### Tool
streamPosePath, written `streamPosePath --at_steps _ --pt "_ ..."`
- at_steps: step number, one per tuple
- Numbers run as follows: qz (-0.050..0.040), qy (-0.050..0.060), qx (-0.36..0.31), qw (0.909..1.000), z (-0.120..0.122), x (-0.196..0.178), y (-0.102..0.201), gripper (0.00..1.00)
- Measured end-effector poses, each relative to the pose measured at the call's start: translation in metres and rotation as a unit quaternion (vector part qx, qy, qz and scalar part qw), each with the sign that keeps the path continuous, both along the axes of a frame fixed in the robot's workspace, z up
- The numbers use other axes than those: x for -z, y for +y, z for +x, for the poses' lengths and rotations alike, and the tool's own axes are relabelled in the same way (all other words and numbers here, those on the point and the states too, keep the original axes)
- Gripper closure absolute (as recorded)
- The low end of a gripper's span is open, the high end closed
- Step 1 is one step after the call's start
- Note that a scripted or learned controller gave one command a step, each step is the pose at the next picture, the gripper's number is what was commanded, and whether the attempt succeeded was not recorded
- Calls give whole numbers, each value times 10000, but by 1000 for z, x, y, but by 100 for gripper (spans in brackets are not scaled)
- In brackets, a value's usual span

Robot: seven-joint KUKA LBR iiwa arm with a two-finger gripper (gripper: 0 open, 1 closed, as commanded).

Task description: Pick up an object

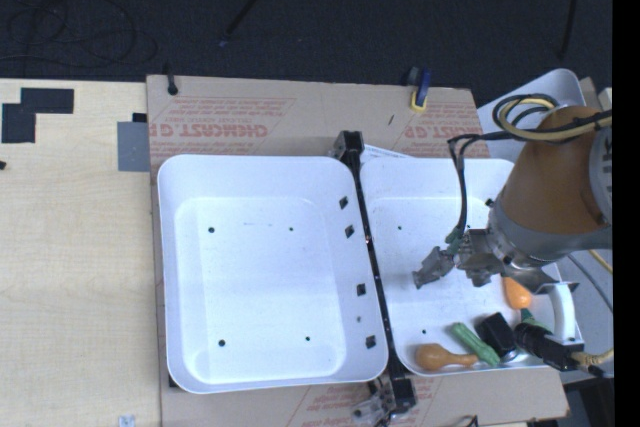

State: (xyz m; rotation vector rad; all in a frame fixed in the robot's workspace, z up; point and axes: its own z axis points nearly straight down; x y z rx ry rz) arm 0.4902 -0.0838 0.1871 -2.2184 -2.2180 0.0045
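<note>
Jaws, open or clenched we cannot tell, hang over the floor of the right bin (420, 205), with an orange object (517, 294) just beside the arm (548, 185) and a green object (474, 340) and tan gourd-shaped object (442, 355) near the front wall.

Tan gourd-shaped piece (445, 356) lies flat along the near edge of the right bin (420, 185). Green stick (475, 343) lies slantwise, touching its right end. Orange piece (517, 294) lies nearby, partly hidden.
</note>
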Motion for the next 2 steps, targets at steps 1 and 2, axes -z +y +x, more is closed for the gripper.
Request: streamPosePath --at_steps 1,2 --pt "-21 -116 -14 9999 74 -278 7 0" --pt "4 -57 -37 10000 14 -349 68 0"
